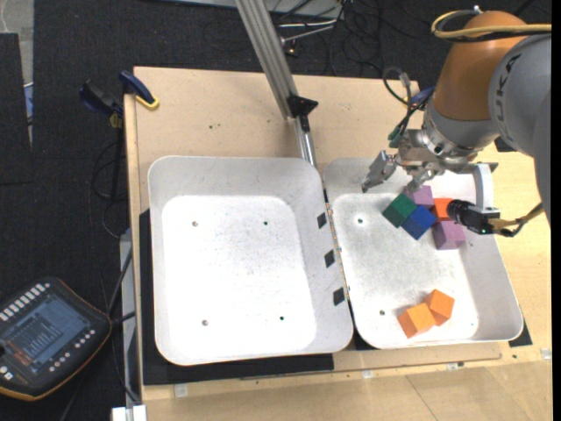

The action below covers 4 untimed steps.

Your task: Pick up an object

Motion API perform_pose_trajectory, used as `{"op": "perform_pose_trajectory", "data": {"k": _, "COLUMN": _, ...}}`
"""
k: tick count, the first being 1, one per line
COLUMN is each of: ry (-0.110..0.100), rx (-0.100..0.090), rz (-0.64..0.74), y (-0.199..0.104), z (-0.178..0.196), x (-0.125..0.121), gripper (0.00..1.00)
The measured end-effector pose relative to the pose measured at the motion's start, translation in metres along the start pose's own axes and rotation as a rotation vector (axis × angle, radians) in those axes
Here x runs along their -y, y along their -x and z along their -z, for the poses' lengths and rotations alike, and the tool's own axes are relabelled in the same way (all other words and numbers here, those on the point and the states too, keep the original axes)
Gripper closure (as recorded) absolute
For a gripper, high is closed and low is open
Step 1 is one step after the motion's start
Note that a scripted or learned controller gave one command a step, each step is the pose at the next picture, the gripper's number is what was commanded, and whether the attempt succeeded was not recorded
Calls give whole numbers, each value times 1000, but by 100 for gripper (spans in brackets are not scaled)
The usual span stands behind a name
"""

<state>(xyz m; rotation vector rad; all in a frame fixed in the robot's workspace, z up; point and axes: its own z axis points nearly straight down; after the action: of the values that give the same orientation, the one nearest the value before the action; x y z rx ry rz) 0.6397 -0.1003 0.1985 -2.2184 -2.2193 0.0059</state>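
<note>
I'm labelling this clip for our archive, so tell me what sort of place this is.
Most likely a robotics lab test bench. A grey and orange arm reaches over two white bins on a wooden bench; the right-hand bin holds coloured blocks. A teach pendant and loose cables lie on the dark floor.

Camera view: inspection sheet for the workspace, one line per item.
Surface: wooden bench bearing left bin and right bin, side by side.
Job's things: green block, blue block, purple block clustered in the right bin; two orange blocks near its front.
Clutter: clamp at the bench's far-left corner.
Grippers: gripper above the cluster, open, nothing between its fingers.
Cables: bundle on the floor behind the bench.
Surroundings: teach pendant on the floor, metal pole.
</note>
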Motion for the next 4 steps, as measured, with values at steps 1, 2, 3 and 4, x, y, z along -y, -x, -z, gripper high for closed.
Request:
{"op": "perform_pose_trajectory", "data": {"k": 1, "ry": 1, "rx": 0, "rz": -1, "y": 2, "z": -43, "x": 1, "gripper": 0}}
{"op": "perform_pose_trajectory", "data": {"k": 2, "ry": 20, "rx": 4, "rz": 0, "y": 3, "z": -74, "x": -3, "gripper": 0}}
{"op": "perform_pose_trajectory", "data": {"k": 3, "ry": 21, "rx": 4, "rz": -1, "y": 3, "z": -65, "x": -3, "gripper": 100}}
{"op": "perform_pose_trajectory", "data": {"k": 4, "ry": 11, "rx": 1, "rz": -1, "y": 13, "z": -14, "x": -4, "gripper": 100}}
